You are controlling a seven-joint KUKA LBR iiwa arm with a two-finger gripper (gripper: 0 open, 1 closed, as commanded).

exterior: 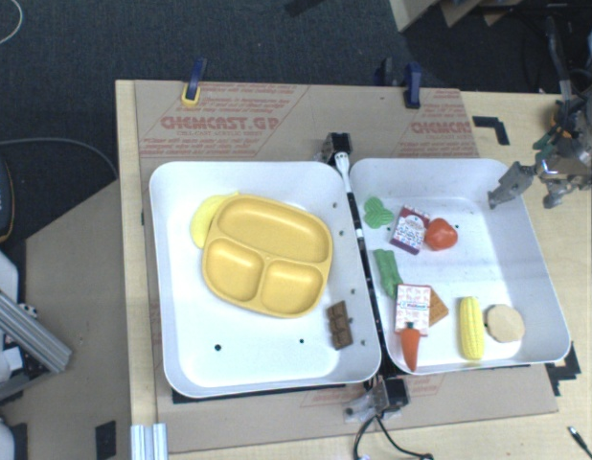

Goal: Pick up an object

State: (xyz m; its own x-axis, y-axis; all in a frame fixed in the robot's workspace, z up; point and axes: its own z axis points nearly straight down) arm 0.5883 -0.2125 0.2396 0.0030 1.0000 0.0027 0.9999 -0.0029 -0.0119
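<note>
The right bin (526, 257) holds several toy foods: a green leaf (377, 212), a small printed packet (409, 230), a red tomato (442, 235), a green pod (387, 271), a second packet (413, 308), a carrot (409, 345), a corn cob (470, 328) and a tan bun (505, 323). My gripper (531, 190) hangs over that bin's far right corner. It is open, with nothing between its fingers, and stands well to the right of the tomato.
The left bin (181, 333) carries a yellow divided plate (267, 255), a yellow piece (205, 220) tucked under the plate's left edge, and a brown chocolate bar (340, 324) near the bin's right wall. Clamps sit at the board's far edge.
</note>
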